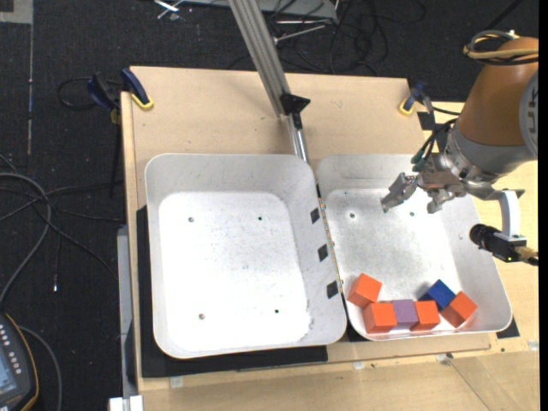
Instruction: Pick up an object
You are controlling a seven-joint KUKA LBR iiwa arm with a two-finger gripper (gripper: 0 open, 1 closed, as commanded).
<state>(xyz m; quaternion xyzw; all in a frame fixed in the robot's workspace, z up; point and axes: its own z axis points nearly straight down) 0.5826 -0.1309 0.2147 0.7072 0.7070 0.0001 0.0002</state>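
Observation:
Several small blocks lie along the front of the right bin (360, 187): an orange block (366, 288), an orange block (381, 317), a purple block (404, 313), an orange one (426, 313), a blue block (441, 293) and an orange block (461, 308). My gripper (419, 195) hangs over the back of that bin, well behind the blocks. Its two fingers are spread apart with nothing between them.
The left bin (163, 178) stands beside the right one on the wooden bench. A slanted metal pole (261, 45) runs down to the gap between the bins. Yellow clamps (137, 97) grip the bench's far corners.

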